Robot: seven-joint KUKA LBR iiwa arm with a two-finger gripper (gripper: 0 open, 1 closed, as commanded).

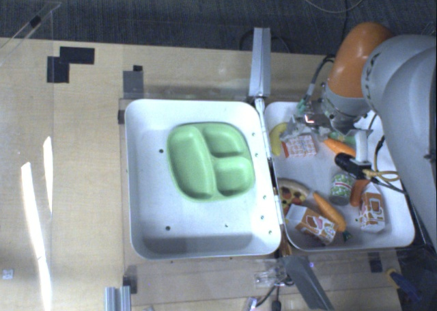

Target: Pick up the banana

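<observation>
Arm: grey KUKA arm (406,91), smooth rounded casing, glossy orange band above the wrist; it enters over the right bin's far right corner.
Gripper: gripper (308,119) hangs low over the far end of the right bin, near the banana; whether it is open or closed, cannot tell, since wrist and cables hide that part.
Banana: banana (276,139) lies against the right bin's left wall, near the far left corner; short curved yellow form, smooth skin, partly hidden by a small carton (300,145).
Progress: judged not yet picked; banana rests on the bin floor, nothing seen around it. Left to do: close on it and lift.
Right bin: right bin (403,231), shallow white plastic, crowded with 2 printed cartons, a pizza slice (293,193), a carrot (329,211), a green can (341,185).
Left bin: left bin (147,166), shallow white, rounded corners, holds 1 pale green tray (208,159), matte, with 3 compartments, set centrally.
Bench: bench (75,186), light wood-tone, flat, faint glare streaks.
</observation>
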